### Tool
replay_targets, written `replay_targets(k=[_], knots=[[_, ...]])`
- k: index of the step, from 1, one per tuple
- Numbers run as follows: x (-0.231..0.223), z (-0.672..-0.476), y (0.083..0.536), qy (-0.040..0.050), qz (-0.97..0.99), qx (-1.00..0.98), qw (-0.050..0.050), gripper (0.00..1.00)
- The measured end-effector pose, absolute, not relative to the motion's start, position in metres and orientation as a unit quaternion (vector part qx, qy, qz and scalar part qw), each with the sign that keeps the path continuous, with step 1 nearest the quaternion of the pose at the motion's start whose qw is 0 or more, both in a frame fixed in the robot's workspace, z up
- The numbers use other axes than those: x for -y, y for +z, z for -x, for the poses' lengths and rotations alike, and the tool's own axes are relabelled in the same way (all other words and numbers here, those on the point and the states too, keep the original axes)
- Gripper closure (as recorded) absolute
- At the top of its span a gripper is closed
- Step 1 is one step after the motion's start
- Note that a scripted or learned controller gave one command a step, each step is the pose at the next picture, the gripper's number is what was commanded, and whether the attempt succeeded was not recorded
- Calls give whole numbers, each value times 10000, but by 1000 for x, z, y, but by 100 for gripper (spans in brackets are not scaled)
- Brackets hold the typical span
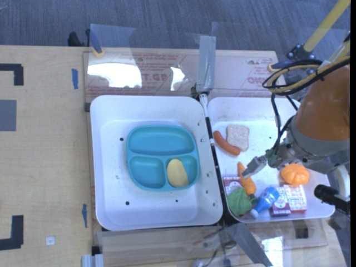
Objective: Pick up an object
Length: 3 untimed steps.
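Note:
My gripper [248,170] hangs low over the right bin [261,107], with its tip at the upper end of an orange carrot [248,184]; I cannot tell whether it touches the carrot. A red sausage [226,143] and a slice of bread [238,134] lie just up and left of it. An orange round fruit [294,174] sits to its right. Below it are a green leafy item [238,201], a blue bottle [266,199] and a red and white carton [292,199].
The left bin [111,149] holds a teal divided plate [161,142] with a yellow oval item [177,173] in its lower right compartment. The ridge where the two bins meet [210,149] runs close to the sausage. The arm's grey body and cables [322,110] cover the right bin's right side.

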<state>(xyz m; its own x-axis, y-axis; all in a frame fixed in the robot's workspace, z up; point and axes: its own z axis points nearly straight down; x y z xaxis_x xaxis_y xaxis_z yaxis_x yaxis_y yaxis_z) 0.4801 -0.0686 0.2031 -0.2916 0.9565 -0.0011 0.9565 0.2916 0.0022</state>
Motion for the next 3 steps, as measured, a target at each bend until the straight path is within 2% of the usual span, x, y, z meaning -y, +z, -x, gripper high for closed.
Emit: replay_targets(k=[1,2,3], knots=[[100,-478,127,-12,-5604,-8282,-25,0],[109,-482,88,22,-6148,-7887,25,0],[109,-483,99,35,-6157,-7880,55,100]])
